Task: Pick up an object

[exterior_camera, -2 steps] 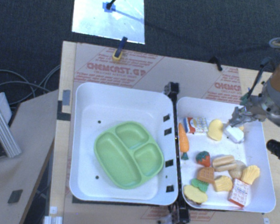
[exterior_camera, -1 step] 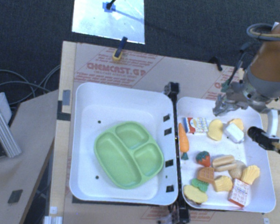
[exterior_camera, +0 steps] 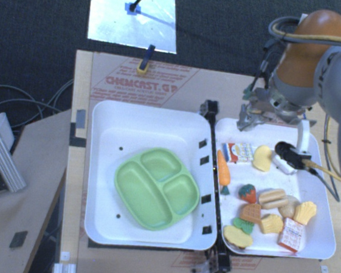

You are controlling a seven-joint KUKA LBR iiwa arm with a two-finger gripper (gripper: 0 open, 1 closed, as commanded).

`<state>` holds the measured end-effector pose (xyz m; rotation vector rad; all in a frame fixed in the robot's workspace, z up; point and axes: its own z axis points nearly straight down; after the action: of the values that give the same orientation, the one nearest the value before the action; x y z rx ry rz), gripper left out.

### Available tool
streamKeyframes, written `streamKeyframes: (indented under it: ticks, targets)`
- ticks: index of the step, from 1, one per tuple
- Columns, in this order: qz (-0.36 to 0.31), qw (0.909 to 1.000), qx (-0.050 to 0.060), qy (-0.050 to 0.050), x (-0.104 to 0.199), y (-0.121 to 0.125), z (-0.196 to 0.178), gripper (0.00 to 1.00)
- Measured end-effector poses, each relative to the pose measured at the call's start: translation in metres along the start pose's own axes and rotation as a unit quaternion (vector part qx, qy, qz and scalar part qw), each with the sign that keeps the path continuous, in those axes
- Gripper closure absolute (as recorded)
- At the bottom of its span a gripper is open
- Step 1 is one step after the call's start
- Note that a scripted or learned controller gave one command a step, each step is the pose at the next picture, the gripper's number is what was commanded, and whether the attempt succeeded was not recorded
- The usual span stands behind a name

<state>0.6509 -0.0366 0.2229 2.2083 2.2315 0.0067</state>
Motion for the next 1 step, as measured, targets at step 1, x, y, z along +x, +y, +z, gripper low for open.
streamKeyframes:
  ticks: [1]
  targets:
    - [0.001, 1.0000, 0.001, 0.000, 0.0574, 0.0016, 0.0002, 1.00]
